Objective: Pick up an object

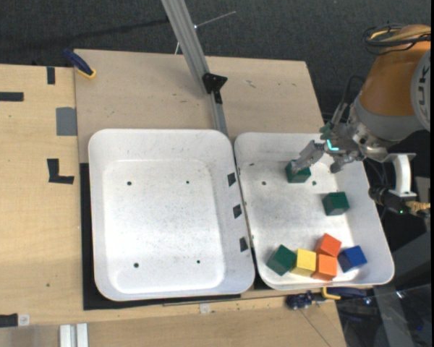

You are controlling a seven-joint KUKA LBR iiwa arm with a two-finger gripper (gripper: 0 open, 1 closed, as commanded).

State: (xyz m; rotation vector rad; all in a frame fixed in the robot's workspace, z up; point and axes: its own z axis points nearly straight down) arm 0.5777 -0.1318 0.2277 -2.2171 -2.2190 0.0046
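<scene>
Several small blocks lie in the right bin [260, 194]. A green block [298, 173] sits near the bin's back, and a dark green block [335, 203] rests further right. At the front there is a cluster: a green block [281, 259], a yellow block [306, 260], two orange blocks [330, 245] and a blue block [353, 257]. My gripper [320, 163] hangs open over the back of the right bin. Its left finger [304, 157] reaches down to the top of the green block near the back, which is not between the fingers.
The left bin [101, 194] stands beside the right one. A grey metal pole [192, 42] slants down from the top to the bins' shared back corner. Cables and a white fitting [401, 183] hang off the bench's right side.
</scene>
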